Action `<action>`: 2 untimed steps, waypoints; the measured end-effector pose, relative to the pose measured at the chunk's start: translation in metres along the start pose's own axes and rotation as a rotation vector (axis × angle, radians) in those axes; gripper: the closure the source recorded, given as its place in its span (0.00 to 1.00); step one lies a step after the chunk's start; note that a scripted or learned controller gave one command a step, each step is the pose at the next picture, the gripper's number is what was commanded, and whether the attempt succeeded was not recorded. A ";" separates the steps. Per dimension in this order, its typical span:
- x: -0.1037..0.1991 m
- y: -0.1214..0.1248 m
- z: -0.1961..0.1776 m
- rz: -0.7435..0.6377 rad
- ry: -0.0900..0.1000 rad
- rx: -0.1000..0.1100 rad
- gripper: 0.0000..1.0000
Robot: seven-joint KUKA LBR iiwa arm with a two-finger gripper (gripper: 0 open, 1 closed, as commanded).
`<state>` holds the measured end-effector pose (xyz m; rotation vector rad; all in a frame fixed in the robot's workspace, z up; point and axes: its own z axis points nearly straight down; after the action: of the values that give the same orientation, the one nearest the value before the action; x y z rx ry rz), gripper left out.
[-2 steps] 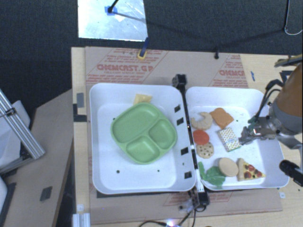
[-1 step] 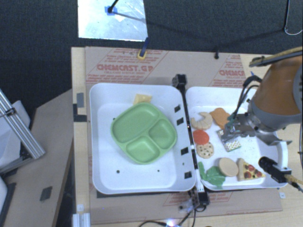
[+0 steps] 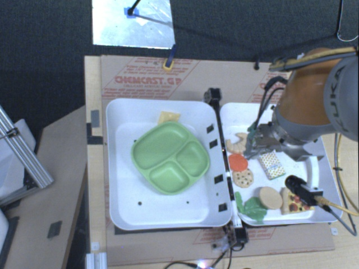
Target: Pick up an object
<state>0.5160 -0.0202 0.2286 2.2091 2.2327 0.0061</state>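
The gripper [image 3: 253,145] hangs low over the right bin [image 3: 325,214], its dark tip just above a pale, curved pastry-like piece [image 3: 238,143] — whether it grasps anything cannot be told. Just below it lies a smooth red disc [image 3: 238,163], then a speckled cookie [image 3: 243,178]. To its right sits a patterned square packet [image 3: 272,164]. Well left, a glossy green three-compartment plate [image 3: 170,157] rests in the left bin [image 3: 120,206].

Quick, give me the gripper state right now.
Gripper: cannot be told; it hangs low in the right bin, above the tomato slice.
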 end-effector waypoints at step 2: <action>0.060 0.009 0.013 0.005 -0.002 0.004 1.00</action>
<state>0.5243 0.0396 0.2160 2.2150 2.2281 -0.0004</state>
